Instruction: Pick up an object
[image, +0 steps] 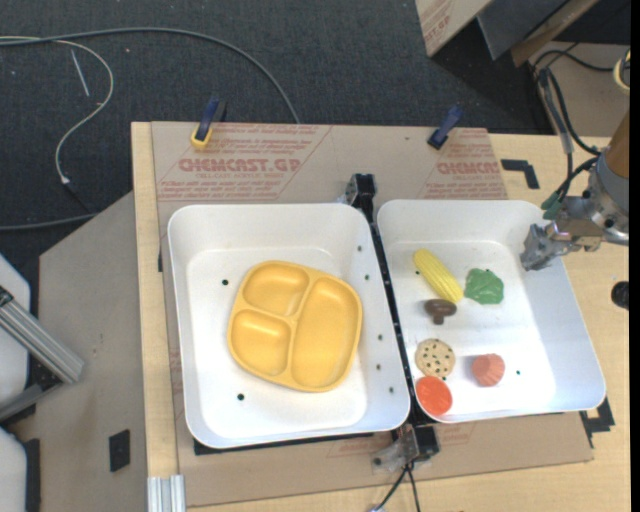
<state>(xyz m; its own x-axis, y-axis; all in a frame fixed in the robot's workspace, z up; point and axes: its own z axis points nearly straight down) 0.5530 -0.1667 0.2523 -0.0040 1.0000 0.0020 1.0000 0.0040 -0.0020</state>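
Green object (484, 286): right bin (560, 385), upper middle, just beside the corn cob (438, 276), whose long axis runs 11 to 5 o'clock. From your hand (541, 247) it lies at 8 o'clock, near. Hand's opening: cannot tell; nothing seen held.

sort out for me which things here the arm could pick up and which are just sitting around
Belongs to the job:
gripper
corn cob
green toy
brown mushroom
cookie
pink piece
orange-red piece

Just lying about:
yellow divided plate
blue clamps
white cable
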